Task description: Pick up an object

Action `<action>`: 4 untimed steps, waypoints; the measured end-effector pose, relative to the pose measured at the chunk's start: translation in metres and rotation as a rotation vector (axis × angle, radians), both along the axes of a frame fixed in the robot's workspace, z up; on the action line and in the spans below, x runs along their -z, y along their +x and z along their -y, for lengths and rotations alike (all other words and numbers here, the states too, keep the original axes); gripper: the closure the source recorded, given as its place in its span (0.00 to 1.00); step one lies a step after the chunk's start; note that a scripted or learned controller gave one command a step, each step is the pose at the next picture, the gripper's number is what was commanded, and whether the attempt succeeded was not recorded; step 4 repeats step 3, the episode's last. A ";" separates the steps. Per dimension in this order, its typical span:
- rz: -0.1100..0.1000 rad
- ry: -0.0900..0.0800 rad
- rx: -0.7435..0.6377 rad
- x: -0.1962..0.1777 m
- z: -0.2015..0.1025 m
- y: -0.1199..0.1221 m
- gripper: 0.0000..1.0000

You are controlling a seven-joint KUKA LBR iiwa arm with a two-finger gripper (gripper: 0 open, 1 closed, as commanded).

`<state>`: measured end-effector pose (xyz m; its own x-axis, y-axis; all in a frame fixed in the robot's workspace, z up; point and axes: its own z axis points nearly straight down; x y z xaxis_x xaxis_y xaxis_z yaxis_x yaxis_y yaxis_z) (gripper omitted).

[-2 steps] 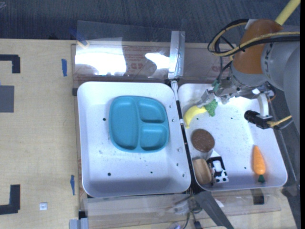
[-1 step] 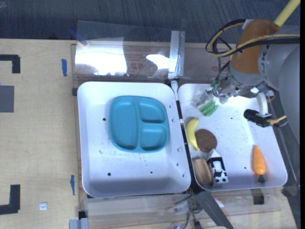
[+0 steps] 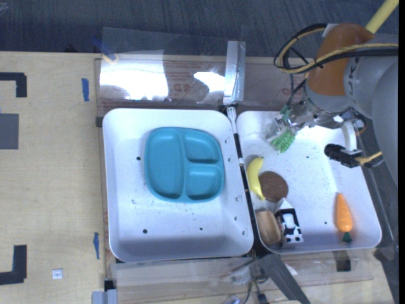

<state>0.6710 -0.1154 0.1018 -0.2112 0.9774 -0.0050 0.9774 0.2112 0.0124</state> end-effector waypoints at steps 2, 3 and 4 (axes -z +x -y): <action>-0.004 0.004 0.036 -0.087 -0.091 -0.002 1.00; -0.012 0.001 -0.087 -0.102 -0.054 -0.054 1.00; -0.012 0.001 -0.087 -0.102 -0.054 -0.054 1.00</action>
